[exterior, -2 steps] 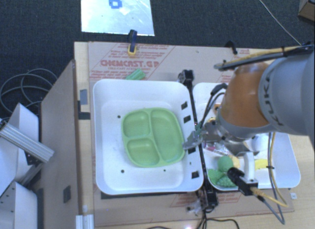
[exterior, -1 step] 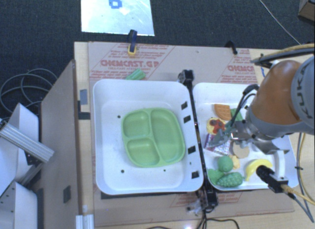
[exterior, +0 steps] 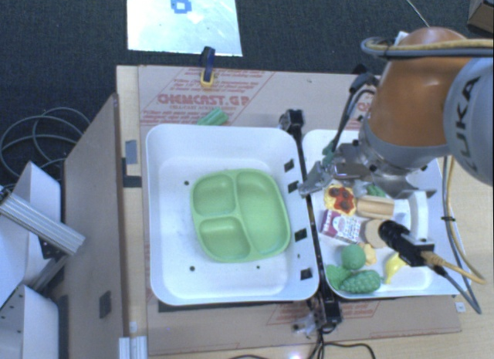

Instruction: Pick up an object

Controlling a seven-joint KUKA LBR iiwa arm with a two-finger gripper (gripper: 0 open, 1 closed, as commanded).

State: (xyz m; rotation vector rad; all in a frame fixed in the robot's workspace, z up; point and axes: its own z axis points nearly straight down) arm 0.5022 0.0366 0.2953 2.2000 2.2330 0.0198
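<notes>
Two shallow white plastic bins are seen side by side on the tabletop (exterior: 93, 195), which is covered beneath them by one sheet of brown cardboard (exterior: 231, 95) printed in red. In the left bin (exterior: 166, 218) one smooth pale green plate (exterior: 239, 215) is laid flat; it is rounded at the corners and divided into three compartments. All the loose objects are gathered in the right bin (exterior: 318, 143). Six can be counted: one flat red and yellow piece (exterior: 340, 198), one rectangular printed packet (exterior: 342, 226) in purple, red and white just below it, one smooth tan cylinder (exterior: 376, 208) lying on its side to the right of the red and yellow piece, one small round green ball (exterior: 353, 255), one bumpy green oval (exterior: 361, 281) near the front wall, and one small yellow piece (exterior: 394, 266) beside the ball. One grey arm (exterior: 417, 95) with a glossy orange band is reached in from the right over this bin. The metal pincer (exterior: 312, 180) is held low at the bin's left wall, just beside the red and yellow piece; whether it is apart or together cannot be told, and nothing is seen clamped in it.
</notes>
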